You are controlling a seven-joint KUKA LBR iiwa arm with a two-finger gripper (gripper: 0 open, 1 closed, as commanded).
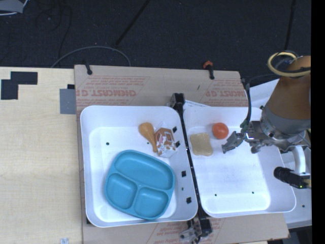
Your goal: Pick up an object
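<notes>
Pale wooden bench under a sheet of printed brown cardboard, dark floor with loose cables beyond. Two shallow white bins side by side on the cardboard, glossy plastic with rounded corners.

In the right bin, near its far left corner: one small round orange-red ball, and just beside it, toward the left wall, one flat tan sponge-like square with a rough surface. Grey gripper hanging over the far half of this bin, reaching in from the right edge; fingers slightly spread, pinching nothing. Ball just beyond the fingertips and a little left, close but apart from them; tan square left of the tips, also untouched.

In the left bin: one smooth blue plate with three compartments, tilted across the near half; one tan wooden spoon and one crinkled clear wrapper with brown print, touching each other near the far right corner.
</notes>
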